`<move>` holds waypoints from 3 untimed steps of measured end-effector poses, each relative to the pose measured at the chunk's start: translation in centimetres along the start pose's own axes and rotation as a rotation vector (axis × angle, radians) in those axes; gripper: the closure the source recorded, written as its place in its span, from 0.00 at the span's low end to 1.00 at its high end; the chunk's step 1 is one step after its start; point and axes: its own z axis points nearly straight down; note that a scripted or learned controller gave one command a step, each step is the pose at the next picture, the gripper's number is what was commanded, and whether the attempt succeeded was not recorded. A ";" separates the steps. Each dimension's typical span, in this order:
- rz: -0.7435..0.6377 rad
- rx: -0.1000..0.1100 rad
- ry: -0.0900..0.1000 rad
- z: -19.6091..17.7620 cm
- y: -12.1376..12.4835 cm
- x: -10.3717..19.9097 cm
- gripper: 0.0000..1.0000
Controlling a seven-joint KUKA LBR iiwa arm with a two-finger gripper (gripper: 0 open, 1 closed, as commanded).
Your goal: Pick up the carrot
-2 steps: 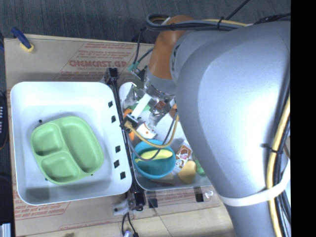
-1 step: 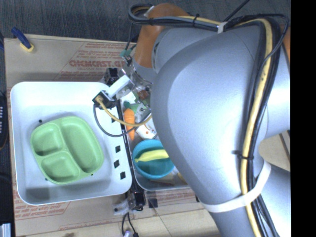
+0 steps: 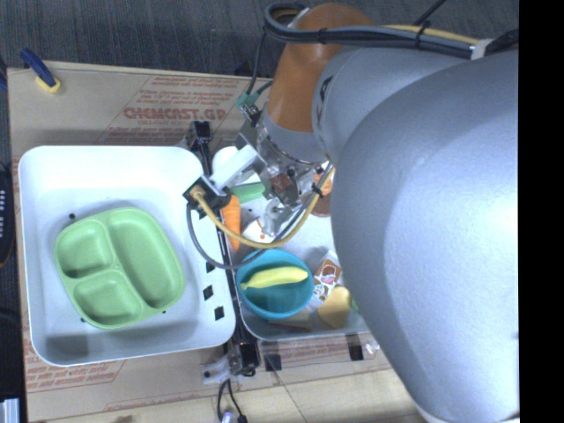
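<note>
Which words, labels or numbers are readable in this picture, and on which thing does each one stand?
"CHEMCAST GP": red print on the brown paper sheet under the bins, above the left bin.
Smaller red lines below that print and along the sheet's edges: too small to read.
Small packet beside the blue bowl: its print is too blurred to read.
</note>
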 end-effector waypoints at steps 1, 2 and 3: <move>-0.139 0.004 -0.020 17.0 -4.8 8.0 0.00; -0.074 -0.005 0.001 6.1 2.5 7.4 0.00; -0.169 0.002 -0.014 13.0 -4.5 6.3 0.00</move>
